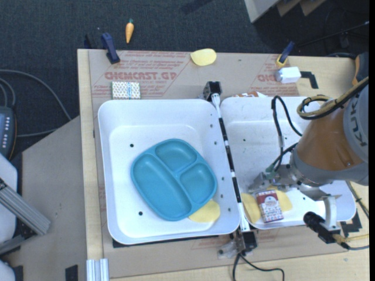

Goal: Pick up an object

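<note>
Two white bins (pixel 111 119), one blue divided plate (pixel 173 178), three yellow pieces (pixel 205 212), one red box (pixel 269 206).

Only clear text I can make out from my end is the red "CHEMCAST GP" print on the tan cardboard sheet (pixel 146 74) under the bins, and it repeats at the right but that copy's too cut off to read. The small red-and-white carton (pixel 269 206) has a label, just too tiny to read.

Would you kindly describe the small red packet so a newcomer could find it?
Look in the right white bin, at its near edge below the grey arm's wrist. The small red-and-white rectangular packet lies there on a flat yellow piece, the sole red item.
</note>
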### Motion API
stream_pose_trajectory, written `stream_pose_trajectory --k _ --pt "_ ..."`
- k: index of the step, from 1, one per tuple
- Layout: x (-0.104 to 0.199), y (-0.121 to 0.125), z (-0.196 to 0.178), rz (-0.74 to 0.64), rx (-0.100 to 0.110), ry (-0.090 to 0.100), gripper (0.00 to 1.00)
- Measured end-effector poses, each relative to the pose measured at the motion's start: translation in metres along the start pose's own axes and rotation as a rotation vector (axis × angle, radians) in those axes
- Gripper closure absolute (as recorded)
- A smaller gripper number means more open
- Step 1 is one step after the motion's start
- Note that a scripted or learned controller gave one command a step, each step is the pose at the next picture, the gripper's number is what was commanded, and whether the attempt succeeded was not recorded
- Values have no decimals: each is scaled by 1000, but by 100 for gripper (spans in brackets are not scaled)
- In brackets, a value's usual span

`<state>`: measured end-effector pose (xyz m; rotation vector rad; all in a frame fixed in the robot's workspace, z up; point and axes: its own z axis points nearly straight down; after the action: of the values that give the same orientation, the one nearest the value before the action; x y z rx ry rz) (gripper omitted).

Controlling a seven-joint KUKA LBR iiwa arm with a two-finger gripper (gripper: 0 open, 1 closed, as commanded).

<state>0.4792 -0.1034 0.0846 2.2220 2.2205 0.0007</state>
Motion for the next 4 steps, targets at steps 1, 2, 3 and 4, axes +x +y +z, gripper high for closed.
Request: stream_pose_trajectory --k 1,2,3,4 --pt "-30 84 -1 -1 0 -1 0" --pt "-2 16 1 0 3 1 0" --pt "4 0 0 0 1 1 0" --pt "4 1 -11 1 -3 -1 100"
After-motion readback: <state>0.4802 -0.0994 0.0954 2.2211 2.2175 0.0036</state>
